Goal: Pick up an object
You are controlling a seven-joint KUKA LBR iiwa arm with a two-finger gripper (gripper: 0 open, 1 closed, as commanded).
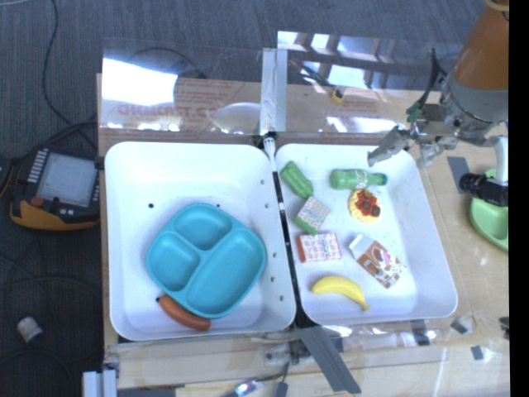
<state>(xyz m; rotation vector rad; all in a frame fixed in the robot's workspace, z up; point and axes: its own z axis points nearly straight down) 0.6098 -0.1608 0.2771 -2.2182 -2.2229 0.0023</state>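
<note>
Honestly, nothing's picked yet. The gripper hangs at the right bin's far edge, and I can't tell its grip. Banana and green cucumber lie untouched.

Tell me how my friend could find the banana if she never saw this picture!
Look at the right white bin, the one on the side where the robot arm reaches in. Go to its front edge, closest to the bottom of the picture, where the banana lies below a small pink box. It is the only plain yellow, curved thing there; its neighbours are boxy packets with pictures.
</note>
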